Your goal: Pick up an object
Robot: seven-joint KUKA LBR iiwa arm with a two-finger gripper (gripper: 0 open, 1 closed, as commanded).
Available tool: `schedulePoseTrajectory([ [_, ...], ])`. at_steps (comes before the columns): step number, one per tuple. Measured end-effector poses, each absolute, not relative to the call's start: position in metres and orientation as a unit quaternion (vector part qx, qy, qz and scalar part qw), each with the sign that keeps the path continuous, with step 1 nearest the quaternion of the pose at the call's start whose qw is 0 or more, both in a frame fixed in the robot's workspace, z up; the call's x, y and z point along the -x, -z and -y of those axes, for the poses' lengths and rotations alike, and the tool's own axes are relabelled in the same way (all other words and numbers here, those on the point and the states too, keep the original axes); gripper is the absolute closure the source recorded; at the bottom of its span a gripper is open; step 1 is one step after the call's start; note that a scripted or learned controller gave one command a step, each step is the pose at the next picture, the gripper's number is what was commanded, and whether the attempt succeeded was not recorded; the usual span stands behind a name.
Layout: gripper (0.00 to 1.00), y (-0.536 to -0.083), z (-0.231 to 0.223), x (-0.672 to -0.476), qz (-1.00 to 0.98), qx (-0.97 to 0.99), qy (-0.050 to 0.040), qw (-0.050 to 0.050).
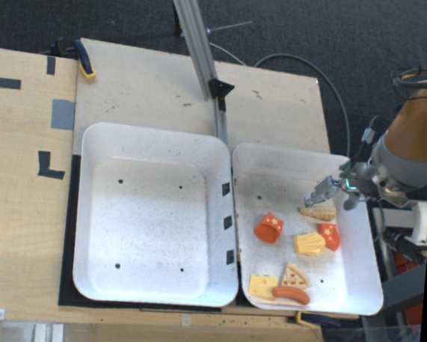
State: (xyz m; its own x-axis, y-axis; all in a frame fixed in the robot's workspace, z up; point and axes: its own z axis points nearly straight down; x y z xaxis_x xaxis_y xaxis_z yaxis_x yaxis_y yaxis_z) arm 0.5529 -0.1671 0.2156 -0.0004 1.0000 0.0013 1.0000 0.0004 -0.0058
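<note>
The gripper [333,191] is being held open just above a pale pastry [318,212], seemingly being lined up for grasping.

We see the gripper [334,192] low over the right bin [352,289], just above a beige pastry piece [318,212]; an orange cup [269,228] lies nearby.

Scuffed white plastic bins [156,142] sit on matt wooden bench [9,184].
</note>
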Motion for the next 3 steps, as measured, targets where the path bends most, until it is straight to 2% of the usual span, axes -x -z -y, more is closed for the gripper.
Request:
schedulePoseTrajectory([
  [1, 0.00, -0.218, 0.167, -0.554, 0.708, 0.707, -0.0004, 0.001],
  [2, 0.00, -0.157, 0.171, -0.547, 0.707, 0.707, -0.0024, 0.003],
  [3, 0.00, -0.099, 0.177, -0.546, 0.708, 0.707, 0.0010, -0.003],
])
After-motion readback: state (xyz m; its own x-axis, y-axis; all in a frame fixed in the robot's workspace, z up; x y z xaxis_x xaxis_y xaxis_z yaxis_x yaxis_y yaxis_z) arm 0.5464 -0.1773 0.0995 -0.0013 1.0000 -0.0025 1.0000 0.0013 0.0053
